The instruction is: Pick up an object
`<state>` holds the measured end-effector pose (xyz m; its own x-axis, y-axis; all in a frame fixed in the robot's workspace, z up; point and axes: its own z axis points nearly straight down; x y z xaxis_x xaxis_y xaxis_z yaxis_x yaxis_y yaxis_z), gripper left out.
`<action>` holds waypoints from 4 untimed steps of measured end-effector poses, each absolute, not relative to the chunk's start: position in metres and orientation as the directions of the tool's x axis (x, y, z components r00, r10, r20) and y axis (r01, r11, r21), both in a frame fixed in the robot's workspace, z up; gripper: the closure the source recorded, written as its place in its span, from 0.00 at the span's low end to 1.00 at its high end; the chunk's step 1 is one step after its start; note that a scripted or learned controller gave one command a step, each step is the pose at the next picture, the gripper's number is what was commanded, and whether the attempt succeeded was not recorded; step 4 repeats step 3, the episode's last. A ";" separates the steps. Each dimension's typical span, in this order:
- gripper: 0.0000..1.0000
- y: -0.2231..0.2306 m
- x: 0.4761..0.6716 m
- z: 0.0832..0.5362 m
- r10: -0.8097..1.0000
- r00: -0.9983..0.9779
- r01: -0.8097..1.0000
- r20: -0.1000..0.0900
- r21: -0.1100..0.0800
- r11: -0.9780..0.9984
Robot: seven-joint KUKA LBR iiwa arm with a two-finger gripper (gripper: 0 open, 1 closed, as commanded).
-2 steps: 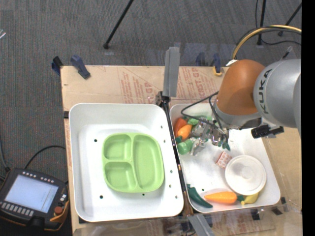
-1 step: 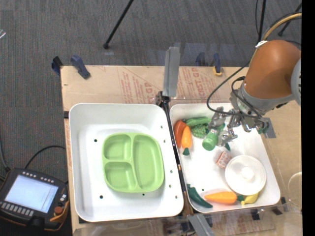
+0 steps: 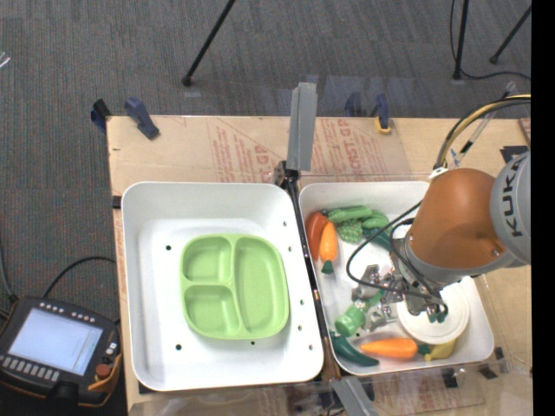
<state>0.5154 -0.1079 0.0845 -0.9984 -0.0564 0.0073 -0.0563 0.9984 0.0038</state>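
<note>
Camera view: glossy three-compartment green plate (image 3: 234, 286).

Arm reaching in from the right, wrist bent down and gripper low.

The grey arm (image 3: 520, 206) enters at the right edge, and its broad orange band (image 3: 455, 219) sits just above the wrist, tilted toward the left. Black cables loop from the upper part of the arm down past the band toward the wrist. Below the band the metal wrist assembly points downward and to the left, ending in the gripper (image 3: 373, 306). From this slanted view above, the tool end is a cluttered cluster of metal parts.
</note>
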 end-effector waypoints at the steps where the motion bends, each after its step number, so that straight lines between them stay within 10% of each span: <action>1: 1.00 -0.041 0.558 0.219 -0.101 -0.995 -0.101 -0.015 0.000 0.995; 2: 0.00 -0.042 0.555 0.213 -0.099 -0.995 -0.099 -0.001 0.001 0.995; 3: 0.00 -0.098 0.506 0.093 0.039 -0.999 0.039 0.011 0.002 0.999; 4: 0.00 -0.098 0.506 0.093 0.039 -0.999 0.039 0.011 0.002 0.999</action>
